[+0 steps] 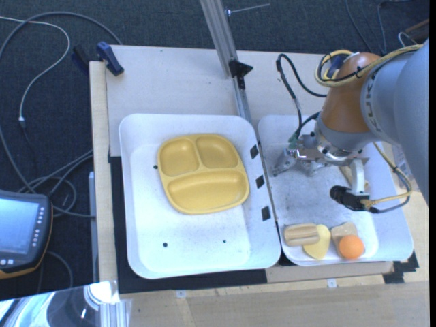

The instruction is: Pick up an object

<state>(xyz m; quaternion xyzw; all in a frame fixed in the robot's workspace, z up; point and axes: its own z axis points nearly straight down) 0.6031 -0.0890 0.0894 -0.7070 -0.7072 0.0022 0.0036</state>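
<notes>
Grey arm with orange band reaches into right bin (pixel 402 240), wrist low over floor. Gripper (pixel 289 161) metal, shiny, mostly hidden under wrist; cannot tell how far open, or whether anything held. Food toys cluster at near rim, well apart from gripper, toward viewer: tan bun-like piece (pixel 301 234), pale yellow wedge (pixel 317 244), round orange ball (pixel 351 247), touching one another. Left bin (pixel 136 182) holds smooth yellow divided plate (pixel 202 172), three compartments, probably drop-off spot.
</notes>
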